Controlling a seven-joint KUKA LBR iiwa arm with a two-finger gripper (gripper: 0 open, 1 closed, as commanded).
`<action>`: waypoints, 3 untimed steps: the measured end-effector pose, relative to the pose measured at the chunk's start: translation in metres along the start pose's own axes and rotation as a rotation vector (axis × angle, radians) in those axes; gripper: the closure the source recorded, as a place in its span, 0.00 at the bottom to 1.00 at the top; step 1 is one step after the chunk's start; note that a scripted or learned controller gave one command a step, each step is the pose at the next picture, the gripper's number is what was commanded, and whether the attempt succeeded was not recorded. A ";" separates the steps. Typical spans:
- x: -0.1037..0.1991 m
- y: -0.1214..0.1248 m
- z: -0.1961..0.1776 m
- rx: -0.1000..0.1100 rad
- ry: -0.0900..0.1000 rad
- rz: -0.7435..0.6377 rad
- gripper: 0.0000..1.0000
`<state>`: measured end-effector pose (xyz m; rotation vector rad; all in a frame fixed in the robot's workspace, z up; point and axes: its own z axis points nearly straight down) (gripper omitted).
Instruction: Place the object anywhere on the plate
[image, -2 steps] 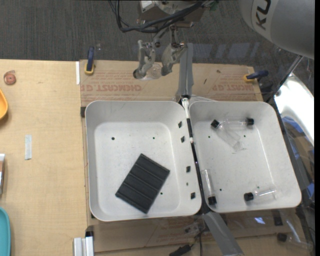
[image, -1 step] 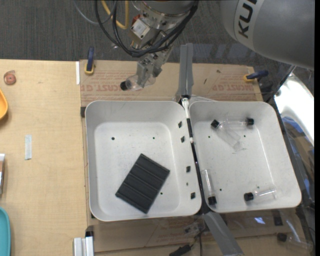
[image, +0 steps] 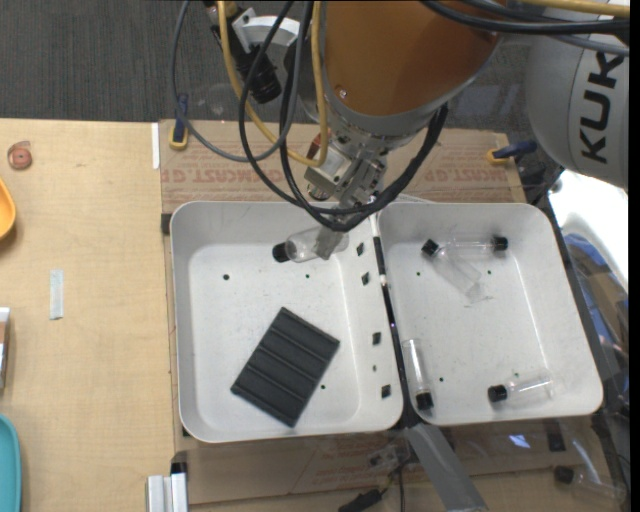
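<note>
Clear plastic tube (image: 298, 248) with black cap lies near the back of the left bin (image: 200, 330), right at the gripper (image: 330, 243) tip; grip state cannot be told. Black ribbed plate (image: 286, 365) lies flat, tilted, toward the bin's front, well apart

Fixed overhead view, slanted, both bins (image: 200, 300)

A pale wooden bench top (image: 80, 300) spreads at left; brown cardboard (image: 450, 170) lies beneath the bins; dark ribbed flooring (image: 90, 60) runs along the far side.
</note>
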<state>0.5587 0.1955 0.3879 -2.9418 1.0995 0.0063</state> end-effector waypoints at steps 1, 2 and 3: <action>-0.034 -0.014 0.061 -0.001 -0.001 -0.190 1.00; -0.008 -0.037 0.027 0.002 -0.001 -0.508 1.00; 0.062 -0.083 0.028 0.002 -0.001 -0.258 1.00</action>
